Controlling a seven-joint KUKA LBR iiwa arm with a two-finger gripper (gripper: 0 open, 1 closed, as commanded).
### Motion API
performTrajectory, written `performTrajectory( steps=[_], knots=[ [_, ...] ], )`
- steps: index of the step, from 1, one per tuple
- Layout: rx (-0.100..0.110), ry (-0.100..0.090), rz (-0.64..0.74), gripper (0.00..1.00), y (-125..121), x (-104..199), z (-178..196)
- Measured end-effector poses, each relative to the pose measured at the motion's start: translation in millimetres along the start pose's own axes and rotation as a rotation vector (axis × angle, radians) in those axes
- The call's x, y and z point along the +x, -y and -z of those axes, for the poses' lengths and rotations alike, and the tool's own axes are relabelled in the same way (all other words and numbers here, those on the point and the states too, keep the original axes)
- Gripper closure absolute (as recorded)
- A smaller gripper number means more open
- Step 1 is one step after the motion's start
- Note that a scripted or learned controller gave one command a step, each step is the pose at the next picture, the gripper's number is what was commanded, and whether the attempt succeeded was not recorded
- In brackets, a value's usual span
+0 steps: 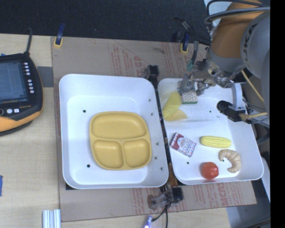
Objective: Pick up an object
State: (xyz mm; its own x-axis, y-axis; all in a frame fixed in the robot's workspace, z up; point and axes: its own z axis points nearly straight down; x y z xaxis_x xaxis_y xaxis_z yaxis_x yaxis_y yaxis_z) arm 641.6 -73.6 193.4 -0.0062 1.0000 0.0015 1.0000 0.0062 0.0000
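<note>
My gripper [189, 90] hangs over the far left corner of the right bin [249, 127]. A small green-and-white checkered block [190, 98] sits between its fingertips, and the fingers are closed on it. Just left of it lies a yellow wedge-shaped piece [173, 108] against the bin's left wall. Further toward the front are a red-and-white packet [184, 145], a yellow corn cob [215, 141], a tan croissant [231, 159] and a red tomato [209, 170].
The left bin [76, 103] holds a yellow divided plate [119, 139]. A black fitting [230, 110] juts in over the right bin's right side. A tablet controller [12, 91] lies on the bench at far left.
</note>
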Motion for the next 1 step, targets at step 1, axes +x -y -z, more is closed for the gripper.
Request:
performTrajectory(
  steps=[1],
  knots=[
    [0.005, 0.002, 0.001, 1.00, 57.8, 32.1, -2.0]
  ],
)
